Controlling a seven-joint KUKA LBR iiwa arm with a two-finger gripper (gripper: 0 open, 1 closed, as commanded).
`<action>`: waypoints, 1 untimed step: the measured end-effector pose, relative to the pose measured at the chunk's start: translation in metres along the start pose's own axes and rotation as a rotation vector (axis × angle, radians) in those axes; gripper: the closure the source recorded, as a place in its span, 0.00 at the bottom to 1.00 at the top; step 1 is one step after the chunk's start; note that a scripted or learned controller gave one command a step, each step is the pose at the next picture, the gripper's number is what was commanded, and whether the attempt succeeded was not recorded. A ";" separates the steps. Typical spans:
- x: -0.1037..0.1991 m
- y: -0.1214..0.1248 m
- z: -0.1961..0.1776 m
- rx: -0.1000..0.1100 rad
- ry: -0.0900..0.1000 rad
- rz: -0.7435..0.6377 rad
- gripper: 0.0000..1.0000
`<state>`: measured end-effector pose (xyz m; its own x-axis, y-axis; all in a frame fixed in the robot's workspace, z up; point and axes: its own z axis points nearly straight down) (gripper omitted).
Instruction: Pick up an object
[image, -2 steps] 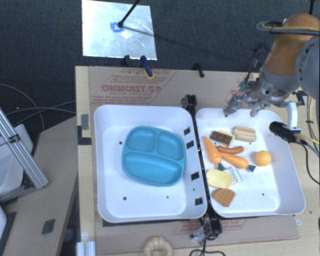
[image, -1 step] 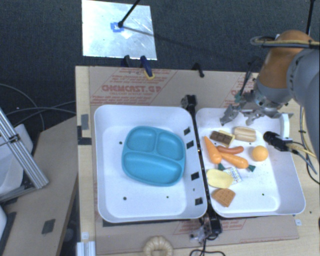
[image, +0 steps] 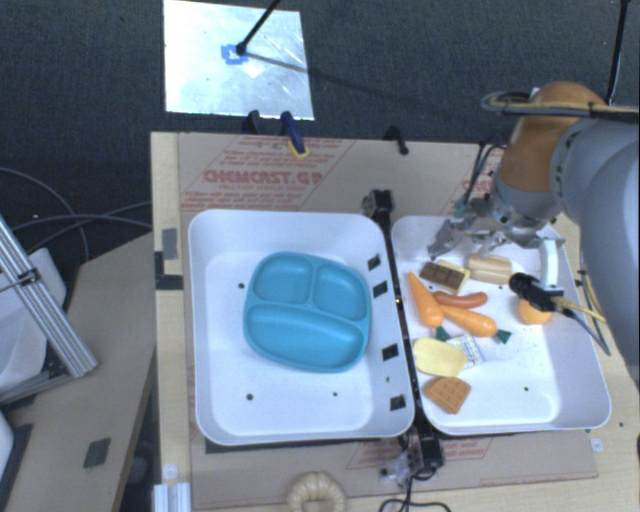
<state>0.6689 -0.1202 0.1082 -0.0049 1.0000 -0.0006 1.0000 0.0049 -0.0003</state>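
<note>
Altogether two carrots (image: 424, 300), one waffle (image: 448, 393).

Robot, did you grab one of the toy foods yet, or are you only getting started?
Done: the arm has reached over the right bin. In hand: nothing that I can see; the gripper hangs at the bin's far edge, just above the brown block. Left: the whole pick. The carrots, the waffle and the other toys all lie on the bin floor, and the blue tray sits in the left bin.
</note>
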 end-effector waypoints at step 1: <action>0.000 0.002 0.022 -0.008 -0.002 -0.001 0.00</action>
<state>0.6712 -0.1198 0.0863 -0.0060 1.0000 -0.0022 1.0000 0.0060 0.0077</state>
